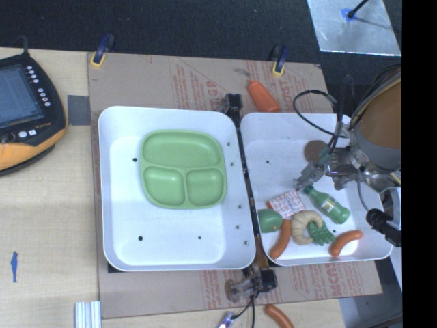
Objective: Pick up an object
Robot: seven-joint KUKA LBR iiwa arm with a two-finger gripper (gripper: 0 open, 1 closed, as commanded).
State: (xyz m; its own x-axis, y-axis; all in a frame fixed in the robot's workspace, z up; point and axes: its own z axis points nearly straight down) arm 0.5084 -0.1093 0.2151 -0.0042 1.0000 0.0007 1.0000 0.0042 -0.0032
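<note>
My gripper (313, 172) hangs low over the right bin (273, 137), near its middle right, open with nothing between its fingers. One dark finger (302, 180) points down-left toward a red-and-white packet (287, 202). Just below the gripper lies a green bottle (328, 206). Along the bin's front sit a green block (269, 219), an orange sausage (280, 239), a tan croissant (305, 221), a green leafy toy (319, 234) and a red-orange sausage (345, 242). The arm's body hides the bin's right rim.
The left bin (119, 203) holds a green divided plate (183, 168). An orange carrot (263, 96) lies outside behind the bins, and another sausage (280, 315) lies in front. A teach pendant (24, 111) rests at far left. Black cables (317, 115) loop over the right bin's back.
</note>
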